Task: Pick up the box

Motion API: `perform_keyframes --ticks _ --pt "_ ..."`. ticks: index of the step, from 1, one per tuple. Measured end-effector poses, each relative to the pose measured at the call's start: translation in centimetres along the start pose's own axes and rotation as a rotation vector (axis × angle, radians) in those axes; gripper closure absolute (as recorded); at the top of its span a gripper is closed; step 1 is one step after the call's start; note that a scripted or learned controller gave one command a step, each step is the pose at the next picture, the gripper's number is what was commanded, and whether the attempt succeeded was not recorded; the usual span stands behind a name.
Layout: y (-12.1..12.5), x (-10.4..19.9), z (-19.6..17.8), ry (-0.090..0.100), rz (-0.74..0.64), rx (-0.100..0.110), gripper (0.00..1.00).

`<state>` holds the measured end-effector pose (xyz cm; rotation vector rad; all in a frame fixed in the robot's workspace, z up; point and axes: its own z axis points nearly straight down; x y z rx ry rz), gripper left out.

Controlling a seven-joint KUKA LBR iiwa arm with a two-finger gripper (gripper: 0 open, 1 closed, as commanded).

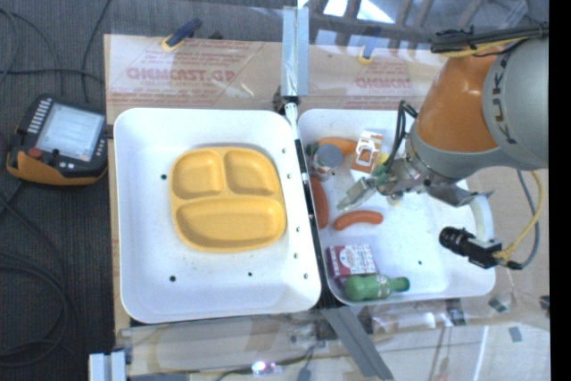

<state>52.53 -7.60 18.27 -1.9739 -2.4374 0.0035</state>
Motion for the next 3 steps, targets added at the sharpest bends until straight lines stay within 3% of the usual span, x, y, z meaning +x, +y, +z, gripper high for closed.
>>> perform_keyframes --ticks 1,2,3 --pt "-4.4 -2.24 9.38 -0.004 0.049 -0.013 0.0" --pt "-4.34 -2.15 8.51 -0.001 0.049 -0.014 1.0" --pt "-4.36 -2.15 8.52 -0.001 0.049 -0.013 0.0"
